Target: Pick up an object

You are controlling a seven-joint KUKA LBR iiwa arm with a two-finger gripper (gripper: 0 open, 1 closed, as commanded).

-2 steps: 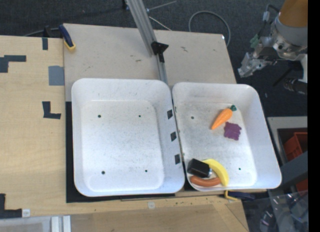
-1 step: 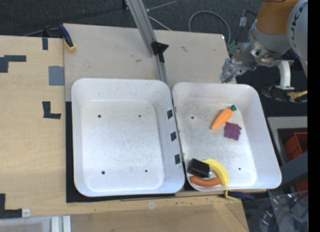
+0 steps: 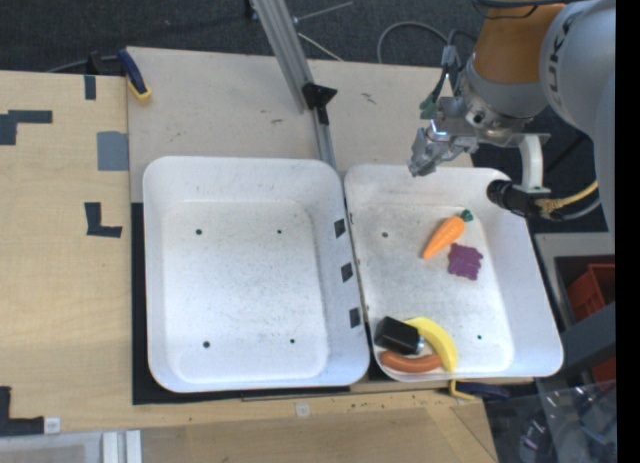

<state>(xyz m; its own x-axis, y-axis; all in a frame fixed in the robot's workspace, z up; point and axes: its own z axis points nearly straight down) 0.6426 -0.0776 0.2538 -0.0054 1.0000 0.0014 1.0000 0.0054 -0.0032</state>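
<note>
The carrot (image 3: 444,236) lies tilted in the right bin (image 3: 520,281), green end up toward 1 o'clock, a little right of the bin's middle. Just beside it at 5 o'clock sits a purple piece (image 3: 464,262), close to the carrot's thick end but apart from it. At the bin's near edge, toward 6 o'clock, three things crowd together: a black block (image 3: 396,334), a banana (image 3: 438,341) curving just right of it, and a red sausage (image 3: 410,361) below both, touching or nearly so.

The end effector (image 3: 427,159) hangs over the far rim of the right bin, at about 12 o'clock from the carrot and well apart from it, with nothing between its tips. Whether the fingers are apart or together cannot be told from this angle. The grey arm (image 3: 560,41) with its orange band comes in from the upper right.

The left bin (image 3: 160,251) lies touching the right one along their shared edge, its white floor speckled. Both rest on the bench (image 3: 60,251).
</note>
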